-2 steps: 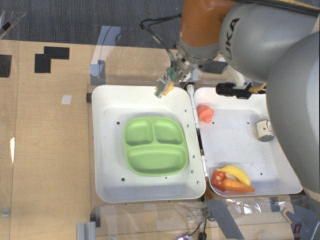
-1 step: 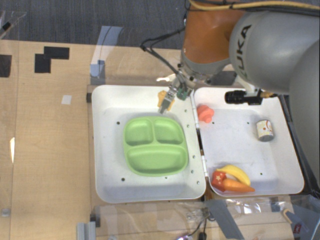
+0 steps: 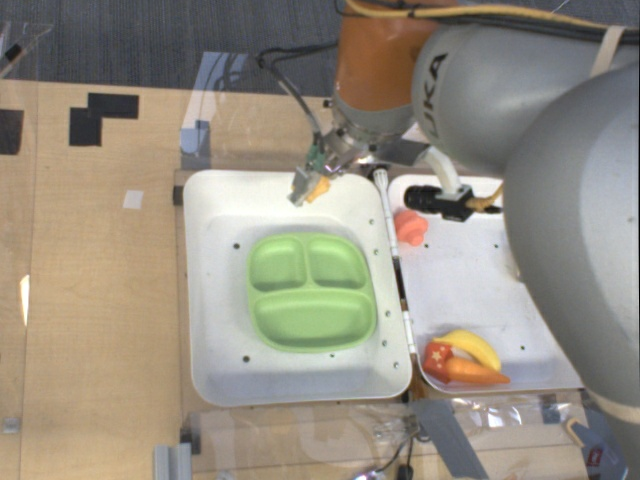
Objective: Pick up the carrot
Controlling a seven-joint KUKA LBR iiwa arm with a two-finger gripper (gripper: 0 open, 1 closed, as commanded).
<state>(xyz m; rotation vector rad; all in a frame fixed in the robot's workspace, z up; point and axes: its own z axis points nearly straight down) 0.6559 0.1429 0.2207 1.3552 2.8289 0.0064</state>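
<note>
— End effector (image 3: 312,180) first: where does it hang, and what is in it?

— Over the far edge of the left shallow white bin (image 3: 215,298), fingers narrow, pinching one small orange-yellow piece (image 3: 319,190). What that piece is cannot be told.

— And the count?

— Two bins on the wooden surface (image 3: 90,298). One green three-compartment plastic plate (image 3: 310,293) in the left. In the right white bin (image 3: 480,288): one pink rounded toy (image 3: 411,227), one yellow banana (image 3: 470,345), one red piece (image 3: 437,355), and one orange carrot (image 3: 473,371) in the near corner, touching the banana.
</note>
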